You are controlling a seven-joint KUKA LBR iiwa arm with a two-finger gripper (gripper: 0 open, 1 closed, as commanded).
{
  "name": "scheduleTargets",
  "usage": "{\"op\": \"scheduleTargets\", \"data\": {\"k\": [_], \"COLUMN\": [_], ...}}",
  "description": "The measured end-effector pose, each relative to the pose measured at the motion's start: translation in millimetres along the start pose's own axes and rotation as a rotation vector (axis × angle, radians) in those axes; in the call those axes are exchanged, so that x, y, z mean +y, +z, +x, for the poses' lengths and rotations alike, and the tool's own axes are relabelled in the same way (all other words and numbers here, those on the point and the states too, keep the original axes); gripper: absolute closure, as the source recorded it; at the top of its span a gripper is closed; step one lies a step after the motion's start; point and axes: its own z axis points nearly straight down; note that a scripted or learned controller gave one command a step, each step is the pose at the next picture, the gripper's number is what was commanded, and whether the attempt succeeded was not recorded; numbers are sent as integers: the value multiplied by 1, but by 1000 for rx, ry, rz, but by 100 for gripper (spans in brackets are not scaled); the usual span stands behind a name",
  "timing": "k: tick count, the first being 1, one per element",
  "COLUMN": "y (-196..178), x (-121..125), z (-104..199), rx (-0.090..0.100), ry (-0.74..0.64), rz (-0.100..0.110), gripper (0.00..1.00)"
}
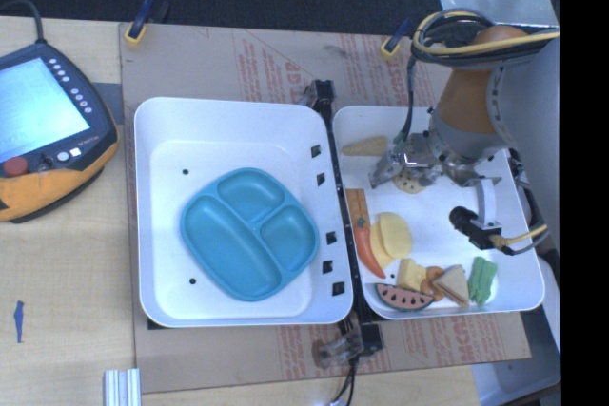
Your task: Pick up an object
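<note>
Nearest the lens, the grey arm (519, 100) bulked in from the frame's right, bent steeply down over the right bin (533, 285), with the gripper (411, 168) low in the bin's upper middle. Whether its pincer was spread or pressed together I could not tell. A small brown cookie (411, 184) lay just beneath it, a tan piece (365, 146) near its left. The toy food (419, 276) crowded the bin's lower part, well apart. Likely risk: closing on air, or nudging the cookie aside.
</note>
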Motion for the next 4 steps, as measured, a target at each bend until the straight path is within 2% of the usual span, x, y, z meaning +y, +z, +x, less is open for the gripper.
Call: {"op": "scheduleTargets", "data": {"k": [1, 2, 3, 4], "y": [-5, -5, -5, -4], "x": [44, 49, 49, 38], "z": [14, 15, 14, -80], "rx": [3, 2, 3, 7], "ry": [-1, -1, -2, -3], "rz": [-3, 11, 10, 2], "gripper": [0, 0, 0, 0]}}
